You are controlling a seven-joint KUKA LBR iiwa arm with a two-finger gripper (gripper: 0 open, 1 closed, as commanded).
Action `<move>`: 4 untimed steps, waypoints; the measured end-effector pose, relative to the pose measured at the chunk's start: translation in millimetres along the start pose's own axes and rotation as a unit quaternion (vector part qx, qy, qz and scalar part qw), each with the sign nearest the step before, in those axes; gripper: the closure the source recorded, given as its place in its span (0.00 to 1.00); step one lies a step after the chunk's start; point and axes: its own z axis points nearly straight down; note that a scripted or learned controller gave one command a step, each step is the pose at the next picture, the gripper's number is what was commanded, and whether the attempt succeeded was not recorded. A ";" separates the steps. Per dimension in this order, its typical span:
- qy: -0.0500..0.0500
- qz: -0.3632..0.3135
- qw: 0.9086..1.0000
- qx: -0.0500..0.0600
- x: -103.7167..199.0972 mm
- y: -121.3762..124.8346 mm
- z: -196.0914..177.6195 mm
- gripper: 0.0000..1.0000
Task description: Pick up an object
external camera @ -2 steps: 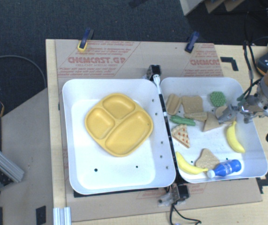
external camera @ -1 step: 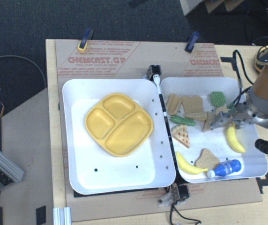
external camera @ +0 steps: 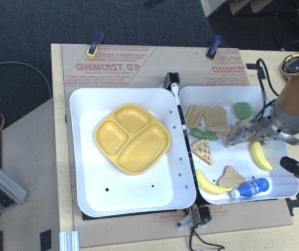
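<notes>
A bench (external camera: pixel 139 61) covered in brown printed board carries two shallow white bins side by side. The left bin (external camera: pixel 87 182) holds a yellow divided plate (external camera: pixel 133 138) and nothing else that I can make out. The right bin (external camera: pixel 280 187) is crowded with toy food.

The grey arm (external camera: pixel 296 101) reaches in from the right, and its claw (external camera: pixel 239 135) is low inside the right bin, near the middle. From where I stand I cannot tell whether the claw is open, closed, or gripping anything; dark metal and cables blur together there.

Around the claw lie several candidates to pick up. Two tan bread slices (external camera: pixel 207 116) sit just to its left, with a green bean pod (external camera: pixel 204 135) below them. A green leafy piece (external camera: pixel 242 109) is just above. A small banana (external camera: pixel 260 156) lies just to the right and below. Further down are a pizza slice (external camera: pixel 203 151), a second banana (external camera: pixel 212 184), a tan wedge (external camera: pixel 231 178) and a blue bottle (external camera: pixel 251 187) on its side.

The risk, as I judge it, is the crowding. Things lie so close that the claw could close on two at once, or nudge a neighbour aside and come up with nothing. The flat bread pieces would be hard to get under, and the smooth curved banana could slip out.
</notes>
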 end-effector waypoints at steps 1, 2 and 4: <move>-0.002 0.000 1.000 -0.005 -0.3 2.3 -13.2 1.00; -0.004 0.000 1.000 -0.004 -1.5 13.5 -71.8 1.00; -0.003 0.000 1.000 -0.001 0.1 15.9 -136.4 1.00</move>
